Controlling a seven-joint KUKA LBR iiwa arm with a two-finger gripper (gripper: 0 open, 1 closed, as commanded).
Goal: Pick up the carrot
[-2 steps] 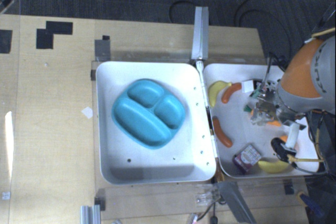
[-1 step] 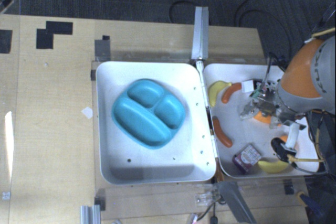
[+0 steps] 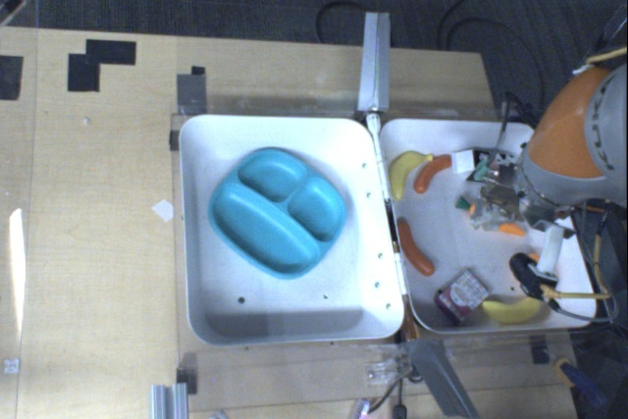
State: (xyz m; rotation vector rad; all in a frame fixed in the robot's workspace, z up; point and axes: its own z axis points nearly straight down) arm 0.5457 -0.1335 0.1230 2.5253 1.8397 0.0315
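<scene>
Overhead view of 2 white bins on a wooden bench. The gripper [image 3: 491, 201] hangs low over the right bin [image 3: 446, 294], under the grey wrist and its orange band [image 3: 579, 128]. Whether the tool is released or clenched cannot be told; its tips are blurred. The carrot [image 3: 511, 230], a small orange piece, lies just beside the gripper on its near-right side, apparently apart from it. Left of the gripper lie 1 sausage [image 3: 431, 173] leaning against a yellow banana [image 3: 404, 172], and a 2nd sausage [image 3: 415, 246] nearer the bin's dividing wall. Below the gripper sit a purple packet [image 3: 459, 295] and another banana [image 3: 512, 309]. Well to the left, the left bin [image 3: 211, 309] holds a blue 3-compartment plate [image 3: 280, 209].
</scene>
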